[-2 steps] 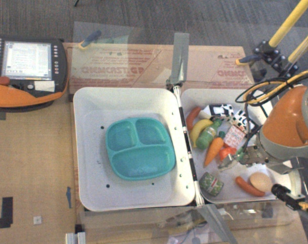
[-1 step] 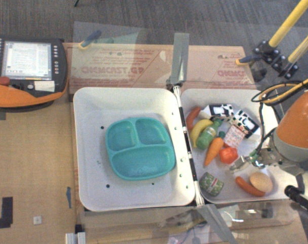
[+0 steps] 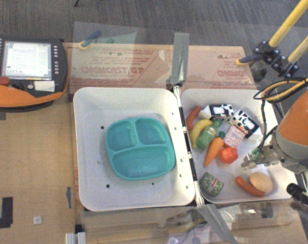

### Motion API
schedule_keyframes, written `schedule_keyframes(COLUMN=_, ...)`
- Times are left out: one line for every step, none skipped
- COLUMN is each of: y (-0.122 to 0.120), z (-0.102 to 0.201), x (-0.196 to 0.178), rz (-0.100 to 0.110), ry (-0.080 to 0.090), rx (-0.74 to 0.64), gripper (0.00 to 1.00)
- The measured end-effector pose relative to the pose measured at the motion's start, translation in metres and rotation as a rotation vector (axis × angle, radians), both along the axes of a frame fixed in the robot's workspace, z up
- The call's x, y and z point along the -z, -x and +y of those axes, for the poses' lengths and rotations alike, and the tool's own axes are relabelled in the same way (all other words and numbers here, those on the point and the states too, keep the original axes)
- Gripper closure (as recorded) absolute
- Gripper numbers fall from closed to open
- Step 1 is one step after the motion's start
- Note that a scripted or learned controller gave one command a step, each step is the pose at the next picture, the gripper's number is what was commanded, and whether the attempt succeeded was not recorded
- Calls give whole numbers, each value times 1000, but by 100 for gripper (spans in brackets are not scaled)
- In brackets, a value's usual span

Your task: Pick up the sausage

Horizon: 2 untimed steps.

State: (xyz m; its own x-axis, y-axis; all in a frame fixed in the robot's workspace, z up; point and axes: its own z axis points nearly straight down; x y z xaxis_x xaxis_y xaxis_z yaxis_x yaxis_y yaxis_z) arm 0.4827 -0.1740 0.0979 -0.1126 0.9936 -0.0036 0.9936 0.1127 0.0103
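Near the right bin's (image 3: pixel 281 136) front right corner we see the sausage (image 3: pixel 247 186) beside a potato (image 3: pixel 261 181) | gripper (image 3: pixel 256 157) above | finger state: we cannot tell

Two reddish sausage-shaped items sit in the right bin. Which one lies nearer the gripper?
The sausage at the bin's near edge, beside the tan round piece, just below the gripper. The other red one lies at the far left corner by the banana.

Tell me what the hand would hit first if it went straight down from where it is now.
Probably the bare floor of the right bin: the hand sits above a gap between the tomato and the sausage. Depth is unclear from this slant, so it could clip the sausage or the potato.
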Motion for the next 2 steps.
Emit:
schedule_keyframes(y=0, z=0, x=0, rz=0, ry=0, rx=0, gripper=0)
schedule_keyframes(y=1, z=-21, x=11, rz=6, ry=-3, rx=-11, gripper=0)
